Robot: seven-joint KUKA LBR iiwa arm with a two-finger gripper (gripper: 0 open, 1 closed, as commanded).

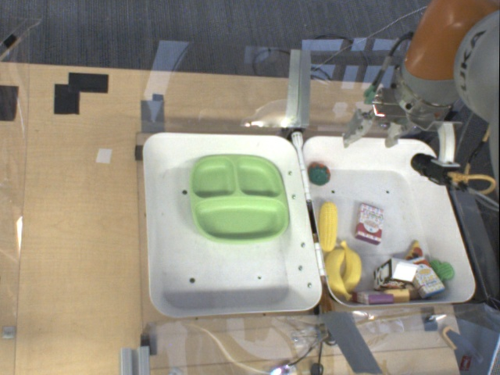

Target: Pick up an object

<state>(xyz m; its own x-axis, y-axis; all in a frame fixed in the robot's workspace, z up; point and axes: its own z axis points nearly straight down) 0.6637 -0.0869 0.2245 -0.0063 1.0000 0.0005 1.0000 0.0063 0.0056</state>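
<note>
While the arm hangs over the right bin's (394, 180) far edge, I log the claw (373, 131) spread and holding nothing. Pickable items sit nearer: corn cob (328, 225), bananas (344, 266), small carton (369, 223) (clutter in the corner). Approach stage, I judge; next I must choose one and descend.

Greens, yellows and reds against two white bins

The left shallow white bin (168, 209) carries a pale green divided plastic plate (237, 196); the right shallow white bin (391, 182) shows a yellow corn cob (328, 225), yellow bananas (344, 267), a dark red printed small box (369, 223) and a green round ball with a red spot (319, 173). The grey arm has an orange band (449, 28).
</note>
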